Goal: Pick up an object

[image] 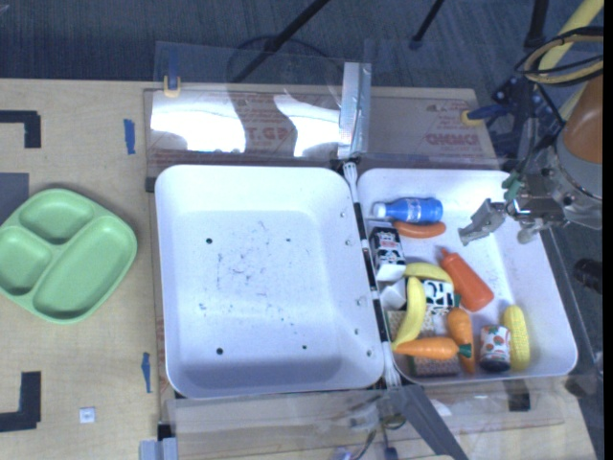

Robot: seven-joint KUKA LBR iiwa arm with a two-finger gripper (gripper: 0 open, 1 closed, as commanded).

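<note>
**— What's the bench like from up there?**

— Pale wood over a dark floor. Far left sits a green divided plate (pixel 65 254), then the left bin (pixel 172 195), then the right bin (pixel 560 338), where all my candidates lie heaped along the inner wall and front edge: a blue bottle (pixel 414 208) at the top, an orange carrot (pixel 465 278) lying slantwise mid-bin, a banana (pixel 414 310) below it, a corn cob (pixel 517 335) and a small can (pixel 494 346) near the front.

**— And your claw?**

— My gripper (pixel 482 222) hangs over the upper right part of that bin, above bare floor, nothing between my fingers. Whether they stand apart or together I cannot tell; they're too small and blurred.

**— So what's the sensible grab?**

— I'd judge the carrot best: nearest to me, top of the pile, free on both long sides. I should turn my wrist so I close across its narrow width, then descend straight. The bottle is round and would likely roll; the front cluster is too crowded.
</note>
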